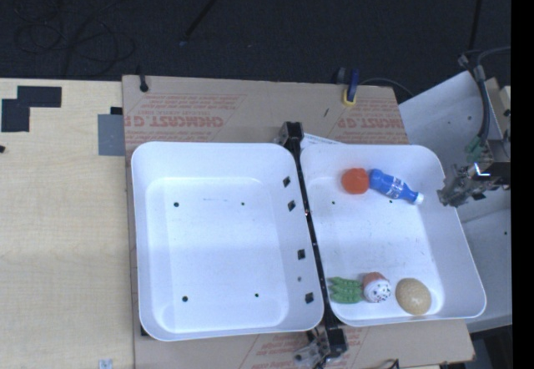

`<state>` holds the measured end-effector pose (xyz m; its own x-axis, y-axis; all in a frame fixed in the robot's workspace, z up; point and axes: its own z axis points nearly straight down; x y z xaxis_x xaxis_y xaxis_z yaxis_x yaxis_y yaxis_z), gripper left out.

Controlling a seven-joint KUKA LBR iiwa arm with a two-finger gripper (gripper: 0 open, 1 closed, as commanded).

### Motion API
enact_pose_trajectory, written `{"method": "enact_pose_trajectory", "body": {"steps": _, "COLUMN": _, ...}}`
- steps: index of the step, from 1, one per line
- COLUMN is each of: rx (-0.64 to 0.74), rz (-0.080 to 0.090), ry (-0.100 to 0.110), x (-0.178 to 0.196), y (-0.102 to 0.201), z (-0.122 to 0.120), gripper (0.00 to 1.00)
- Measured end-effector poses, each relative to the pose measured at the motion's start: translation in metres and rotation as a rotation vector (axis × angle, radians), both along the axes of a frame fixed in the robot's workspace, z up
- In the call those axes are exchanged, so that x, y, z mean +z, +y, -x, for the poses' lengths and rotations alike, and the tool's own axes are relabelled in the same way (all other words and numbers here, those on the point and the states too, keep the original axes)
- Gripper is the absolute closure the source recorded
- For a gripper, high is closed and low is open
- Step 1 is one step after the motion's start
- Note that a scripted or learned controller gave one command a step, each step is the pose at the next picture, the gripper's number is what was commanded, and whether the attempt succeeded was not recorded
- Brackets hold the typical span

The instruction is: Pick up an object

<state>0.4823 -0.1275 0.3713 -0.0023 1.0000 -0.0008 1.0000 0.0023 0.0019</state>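
Note:
The right bin (450,225) holds several objects. An orange ball (355,181) lies near its far wall, with a blue bottle (392,186) just to its right, the white cap pointing right. Along the near wall lie a green toy (345,290), a small white and red ball (376,288) and a tan egg-shaped object (413,295), side by side. The left bin (150,192) shows only its bare white floor.
A black divider (302,225) runs between the two bins. The bins rest on a cardboard sheet (217,113) on a pale wooden bench (58,217). A small grey fixture with cables (476,179) stands just outside the right bin's right rim.

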Motion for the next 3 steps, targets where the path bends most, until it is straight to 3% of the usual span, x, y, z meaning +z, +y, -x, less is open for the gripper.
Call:
{"method": "enact_pose_trajectory", "body": {"steps": 1, "rx": -0.003, "rz": 0.000, "ry": 0.003, "x": -0.030, "y": -0.013, "z": -0.038, "gripper": 1.00}}
{"method": "enact_pose_trajectory", "body": {"steps": 2, "rx": 0.000, "rz": 0.000, "ry": 0.001, "x": -0.002, "y": -0.002, "z": -0.048, "gripper": 1.00}}
{"method": "enact_pose_trajectory", "body": {"steps": 3, "rx": 0.001, "rz": -0.001, "ry": 0.003, "x": 0.033, "y": 0.041, "z": -0.021, "gripper": 1.00}}
